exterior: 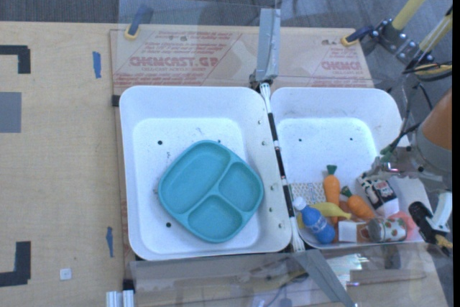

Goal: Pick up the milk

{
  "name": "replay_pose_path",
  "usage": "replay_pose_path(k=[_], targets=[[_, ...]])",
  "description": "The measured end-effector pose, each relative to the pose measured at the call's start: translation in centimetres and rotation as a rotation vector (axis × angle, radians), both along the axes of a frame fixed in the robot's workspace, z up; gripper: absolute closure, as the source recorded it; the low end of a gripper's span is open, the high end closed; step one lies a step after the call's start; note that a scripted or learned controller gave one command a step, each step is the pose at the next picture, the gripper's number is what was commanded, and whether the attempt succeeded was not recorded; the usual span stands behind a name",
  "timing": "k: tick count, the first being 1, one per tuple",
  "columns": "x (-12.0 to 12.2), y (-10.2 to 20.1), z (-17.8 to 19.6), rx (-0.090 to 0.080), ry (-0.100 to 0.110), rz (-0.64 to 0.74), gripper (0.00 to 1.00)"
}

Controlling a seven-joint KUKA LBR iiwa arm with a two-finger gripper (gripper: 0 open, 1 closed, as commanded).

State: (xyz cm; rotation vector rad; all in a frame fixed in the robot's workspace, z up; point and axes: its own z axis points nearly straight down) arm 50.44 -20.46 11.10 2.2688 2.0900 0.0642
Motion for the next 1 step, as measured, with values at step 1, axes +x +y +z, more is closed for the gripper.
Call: replay_pose_path(k=[1], targets=[[-0.13,-0.02,0.01,-0.001,-0.002,-0.02,0.0]])
